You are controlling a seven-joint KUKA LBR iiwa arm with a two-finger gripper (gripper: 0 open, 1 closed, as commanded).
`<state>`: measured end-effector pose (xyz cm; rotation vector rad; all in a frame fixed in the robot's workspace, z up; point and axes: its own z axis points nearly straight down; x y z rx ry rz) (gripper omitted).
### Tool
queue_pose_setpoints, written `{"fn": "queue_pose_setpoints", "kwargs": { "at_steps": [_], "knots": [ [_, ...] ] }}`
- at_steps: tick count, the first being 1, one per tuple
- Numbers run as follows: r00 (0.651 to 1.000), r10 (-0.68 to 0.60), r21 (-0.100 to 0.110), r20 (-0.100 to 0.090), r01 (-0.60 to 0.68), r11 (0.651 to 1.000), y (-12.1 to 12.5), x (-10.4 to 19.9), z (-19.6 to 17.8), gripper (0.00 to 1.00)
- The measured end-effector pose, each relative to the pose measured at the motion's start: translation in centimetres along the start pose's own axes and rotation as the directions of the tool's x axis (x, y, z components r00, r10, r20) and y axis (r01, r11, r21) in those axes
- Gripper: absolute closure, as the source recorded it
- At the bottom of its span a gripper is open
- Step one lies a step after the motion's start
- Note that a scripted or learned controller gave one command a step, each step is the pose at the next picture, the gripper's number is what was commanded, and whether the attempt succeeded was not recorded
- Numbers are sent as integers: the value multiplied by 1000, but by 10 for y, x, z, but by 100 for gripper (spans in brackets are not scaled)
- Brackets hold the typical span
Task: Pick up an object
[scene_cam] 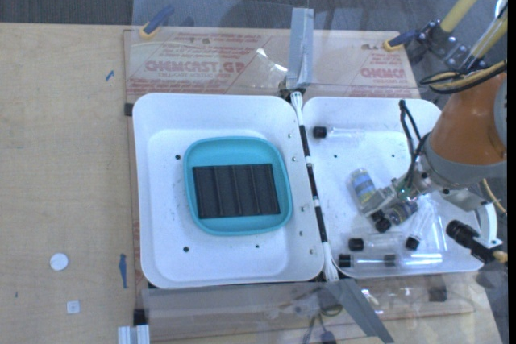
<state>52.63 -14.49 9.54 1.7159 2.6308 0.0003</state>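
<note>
My gripper (401,204) is low in the right bin (355,118), among the small clear tubes (391,259) beside a little bottle (364,188), but whether my jaws are closed I cannot tell, so nothing looks lifted yet.

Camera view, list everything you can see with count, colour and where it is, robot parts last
White bins: two, side by side on the bench.
Tray: one, teal with a dark ribbed insert, middle of the left bin.
Clear tubes with black caps: several, scattered in the right bin, mostly near its front.
Small cylinder: one, grey-blue, middle of the right bin.
Clear plastic sheet: one, behind the bins.
Bench: one, tan wood.
Arm: one, grey with orange band, over the right bin.
Gripper: one, low among the tubes.
</note>
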Motion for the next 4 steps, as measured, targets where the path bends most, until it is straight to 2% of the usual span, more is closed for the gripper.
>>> {"fn": "queue_pose_setpoints", "kwargs": {
  "at_steps": [1,2,3,4],
  "knots": [
    [995,95,-7,4,-95,995,46,4,7,0],
    [997,79,-7,2,-78,997,18,10,7,0],
    [997,79,-12,5,-78,997,20,10,-4,100],
    [986,165,0,0,-165,986,21,46,-106,100]
  ]
}}
